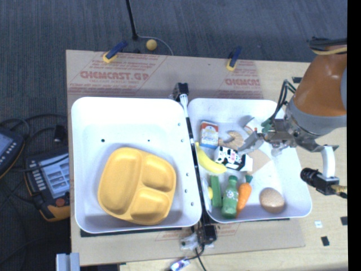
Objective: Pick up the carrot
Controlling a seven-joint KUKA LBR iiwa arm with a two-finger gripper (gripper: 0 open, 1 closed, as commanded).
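The carrot [243, 196] is small and orange with a green top. It lies near the front of the right bin [293, 168], between a green bottle [230, 196] and a brown round item [272, 200]. My gripper [252, 138] hangs over the middle of the right bin, behind the carrot and apart from it. It sits close to a black-and-white spotted item [232, 158]. Nothing shows in its grasp.
The right bin also holds a banana [207, 161], a red-and-white carton [209, 133] and a pale shell-like piece [233, 135]. A yellow compartment tray [138, 184] lies in the left bin [96, 117]. Clamps [232, 59] hold the board at the back.
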